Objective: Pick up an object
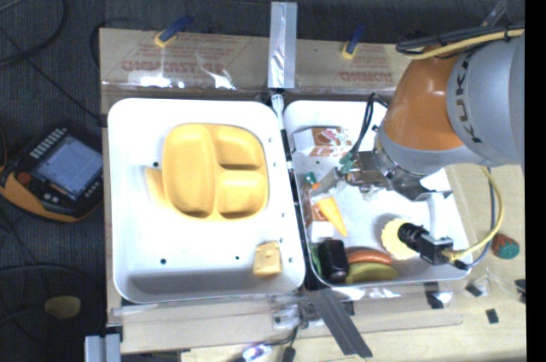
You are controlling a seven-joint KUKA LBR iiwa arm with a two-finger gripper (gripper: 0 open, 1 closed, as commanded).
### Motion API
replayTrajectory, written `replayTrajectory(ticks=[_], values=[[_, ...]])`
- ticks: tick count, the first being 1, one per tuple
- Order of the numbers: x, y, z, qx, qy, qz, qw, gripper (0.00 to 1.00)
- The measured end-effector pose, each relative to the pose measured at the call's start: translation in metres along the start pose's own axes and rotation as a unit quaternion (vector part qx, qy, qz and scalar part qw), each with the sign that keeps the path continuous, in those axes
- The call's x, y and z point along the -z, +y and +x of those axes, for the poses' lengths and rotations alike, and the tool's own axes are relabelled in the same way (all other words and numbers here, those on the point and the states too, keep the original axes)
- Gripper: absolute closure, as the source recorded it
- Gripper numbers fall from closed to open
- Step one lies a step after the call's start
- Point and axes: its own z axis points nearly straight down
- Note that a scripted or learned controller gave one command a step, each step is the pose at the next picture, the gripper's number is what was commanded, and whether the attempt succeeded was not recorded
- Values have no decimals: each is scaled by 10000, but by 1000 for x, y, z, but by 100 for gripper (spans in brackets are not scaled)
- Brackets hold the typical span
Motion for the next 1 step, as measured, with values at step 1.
replayTrajectory(ticks=[1], values=[[0,0,0,0,0,0,10000,0]])
